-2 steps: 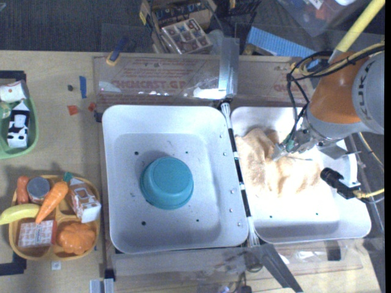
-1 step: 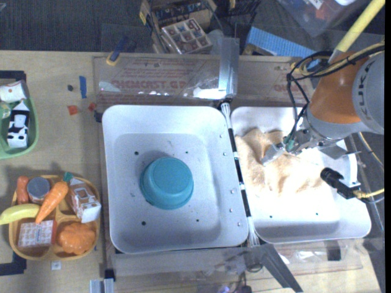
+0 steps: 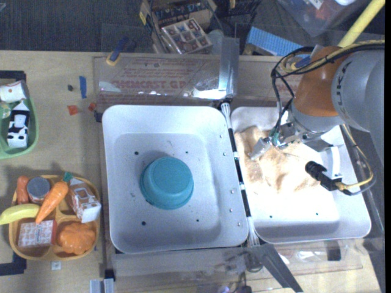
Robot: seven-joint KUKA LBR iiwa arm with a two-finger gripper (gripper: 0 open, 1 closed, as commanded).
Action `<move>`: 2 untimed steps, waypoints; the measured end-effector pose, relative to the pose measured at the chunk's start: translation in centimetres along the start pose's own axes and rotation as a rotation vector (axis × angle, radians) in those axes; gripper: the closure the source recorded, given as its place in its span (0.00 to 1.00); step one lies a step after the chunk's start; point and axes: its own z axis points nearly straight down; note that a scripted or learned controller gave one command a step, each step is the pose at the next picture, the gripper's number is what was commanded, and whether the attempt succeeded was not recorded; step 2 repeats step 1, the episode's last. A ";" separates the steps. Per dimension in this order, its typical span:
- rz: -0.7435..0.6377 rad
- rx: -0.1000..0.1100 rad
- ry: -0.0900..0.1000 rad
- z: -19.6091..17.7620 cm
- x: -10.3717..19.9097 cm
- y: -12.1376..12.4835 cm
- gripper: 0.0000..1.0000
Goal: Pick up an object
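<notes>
A teal bowl (image 3: 167,182) lies upside down in the middle of the left bin (image 3: 122,133). A crumpled tan cloth (image 3: 281,170) lies in the upper left part of the right bin (image 3: 305,215). My gripper (image 3: 261,148) hangs low over the cloth's upper left edge, close to the wall between the bins. The grey arm with its orange band (image 3: 314,93) reaches in from the upper right and hides the right bin's back corner. Nothing can be seen lifted off the bin floor.
A yellow tray (image 3: 12,237) of toy food, with a carrot and a banana, sits at the lower left. A green dish (image 3: 30,133) stands at the left edge. A clear plastic sheet (image 3: 159,81) lies behind the bins. Cables (image 3: 348,185) loop over the right bin.
</notes>
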 end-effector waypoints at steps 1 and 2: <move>0.000 -0.006 -0.001 -1.2 0.0 0.2 1.00; 0.000 -0.006 -0.001 -1.2 0.0 0.2 1.00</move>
